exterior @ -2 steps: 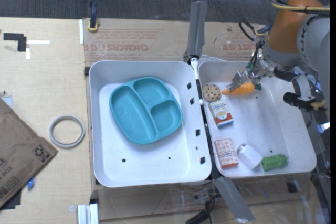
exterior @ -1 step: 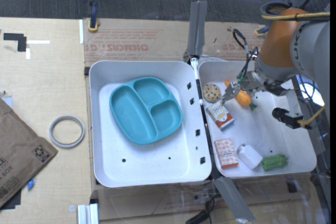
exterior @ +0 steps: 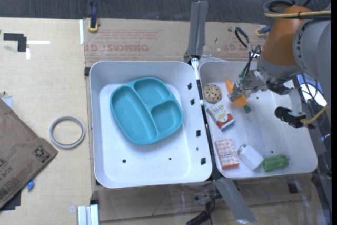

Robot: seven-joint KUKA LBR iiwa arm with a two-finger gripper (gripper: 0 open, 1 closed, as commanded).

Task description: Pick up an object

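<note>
The claw [exterior: 241,91] hangs low in the right bin [exterior: 295,166] right at an orange carrot-like toy [exterior: 238,98], so the grasp step looks in hand, though whether it is open or gripping cannot be told; next comes a sure closure and lift.

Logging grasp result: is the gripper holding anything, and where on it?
Cannot tell. The gripper sits right over the orange item in the right bin, but the contact is hidden.
</note>
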